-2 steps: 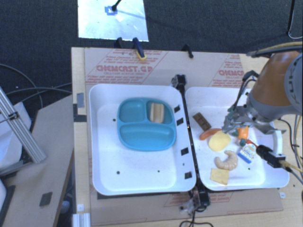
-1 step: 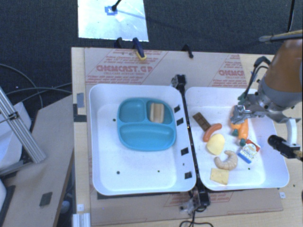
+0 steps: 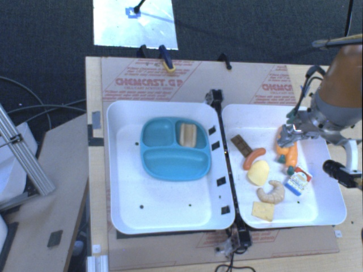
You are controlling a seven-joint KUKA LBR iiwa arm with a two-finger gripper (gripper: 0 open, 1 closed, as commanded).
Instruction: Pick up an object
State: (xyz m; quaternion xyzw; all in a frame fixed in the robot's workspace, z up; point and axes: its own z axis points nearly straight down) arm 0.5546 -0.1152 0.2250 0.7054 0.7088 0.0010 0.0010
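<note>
The metal two-finger pincer (image 3: 287,134) hangs low over the right-hand shallow white bin (image 3: 329,208), just above a small orange plastic toy carrot (image 3: 286,151); whether its fingers are spread or closed cannot be told from this slanted view, and nothing is visibly held between them.

The carrot lies directly beneath the pincer and looks the likeliest target. It is probably a light, rigid, smooth moulded piece, so it may slip or roll. A grip across its thicker middle, with the fingers square to its long axis, seems safest.

Just beyond the carrot, on the side away from the arm, lie an orange-red toy sausage (image 3: 254,158), a brown chocolate bar piece (image 3: 240,145) and a pale yellow lemon-like toy (image 3: 258,173). A little below sits a small blue-and-white carton (image 3: 297,182).
</note>
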